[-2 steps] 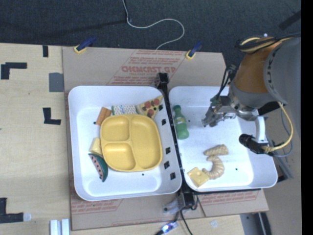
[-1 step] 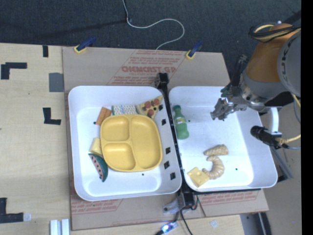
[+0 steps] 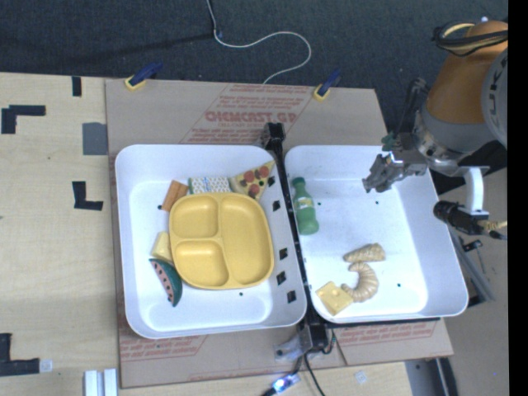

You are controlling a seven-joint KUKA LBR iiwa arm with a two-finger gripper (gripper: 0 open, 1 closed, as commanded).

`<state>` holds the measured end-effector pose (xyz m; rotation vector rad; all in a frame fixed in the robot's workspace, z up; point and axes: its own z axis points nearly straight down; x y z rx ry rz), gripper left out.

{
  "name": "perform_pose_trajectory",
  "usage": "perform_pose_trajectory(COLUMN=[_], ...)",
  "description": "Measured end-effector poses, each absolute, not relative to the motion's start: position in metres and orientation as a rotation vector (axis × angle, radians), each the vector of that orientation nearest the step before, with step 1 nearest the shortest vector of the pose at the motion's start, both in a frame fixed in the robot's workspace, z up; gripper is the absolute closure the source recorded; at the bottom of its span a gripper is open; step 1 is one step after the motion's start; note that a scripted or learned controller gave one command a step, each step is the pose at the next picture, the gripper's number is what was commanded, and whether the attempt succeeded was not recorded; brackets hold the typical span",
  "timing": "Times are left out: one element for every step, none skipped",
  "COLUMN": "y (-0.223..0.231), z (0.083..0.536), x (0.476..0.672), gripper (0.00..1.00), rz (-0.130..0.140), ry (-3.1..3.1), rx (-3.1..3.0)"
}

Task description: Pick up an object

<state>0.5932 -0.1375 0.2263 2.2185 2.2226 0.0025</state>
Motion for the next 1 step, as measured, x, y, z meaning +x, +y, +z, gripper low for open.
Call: perform_pose_trajectory(y=[-0.0906], z=[0.2352], x=[0.5710], gripper=[1.00], rz=[0.000], ry=[2.229], rx=[2.218])
